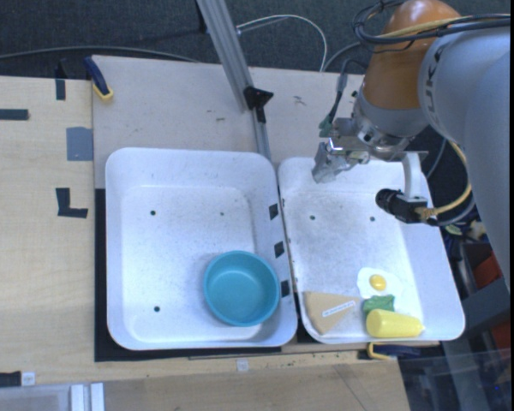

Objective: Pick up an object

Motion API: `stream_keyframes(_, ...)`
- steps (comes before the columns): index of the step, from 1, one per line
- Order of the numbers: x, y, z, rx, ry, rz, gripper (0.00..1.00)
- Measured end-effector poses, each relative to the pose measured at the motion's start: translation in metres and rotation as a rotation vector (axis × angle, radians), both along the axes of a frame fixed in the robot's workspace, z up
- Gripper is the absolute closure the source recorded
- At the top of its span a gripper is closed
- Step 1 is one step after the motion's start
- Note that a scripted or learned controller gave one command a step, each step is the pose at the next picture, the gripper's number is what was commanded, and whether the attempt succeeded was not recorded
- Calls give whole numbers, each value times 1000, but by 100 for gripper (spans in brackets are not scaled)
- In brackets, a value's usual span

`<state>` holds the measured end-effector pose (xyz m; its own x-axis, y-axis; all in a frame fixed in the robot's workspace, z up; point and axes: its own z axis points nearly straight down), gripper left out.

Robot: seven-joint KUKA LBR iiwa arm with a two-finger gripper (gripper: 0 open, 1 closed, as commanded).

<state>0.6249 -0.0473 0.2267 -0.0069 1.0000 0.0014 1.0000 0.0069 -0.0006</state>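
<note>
Your arm point(445, 67) reaches in from the right, its orange band sitting above the wrist, and the gripper point(328, 171) hangs over the far edge of the right bin point(428, 255), close to the seam where the two bins meet. You cannot tell from this slanted view how the gripper is set, and nothing shows between its tips. In the right bin, all the pieces lie bunched at the near end, well apart from the gripper: a tan wedge point(329, 309) like a slice of cheese sits at the near left corner, a toy fried egg point(377, 281) lies just beyond it to the right, a small green piece point(380, 302) rests just below the egg, and a yellow piece point(393, 323) lies against the near rim, touching the green one. The far half of that bin's floor, under the gripper, is bare speckled white. In the left bin point(154, 178) you have a blue bowl point(241, 287), upright, near the front right corner beside the dividing wall. A grey pole point(227, 37) slants across the bench behind the bins.
</note>
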Motion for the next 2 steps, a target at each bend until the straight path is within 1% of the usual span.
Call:
stream_keyframes(1, 15, 60, -2, 1, 0, 1, 100)
stream_keyframes(2, 17, 125, -2, 0, 1, 1, 100)
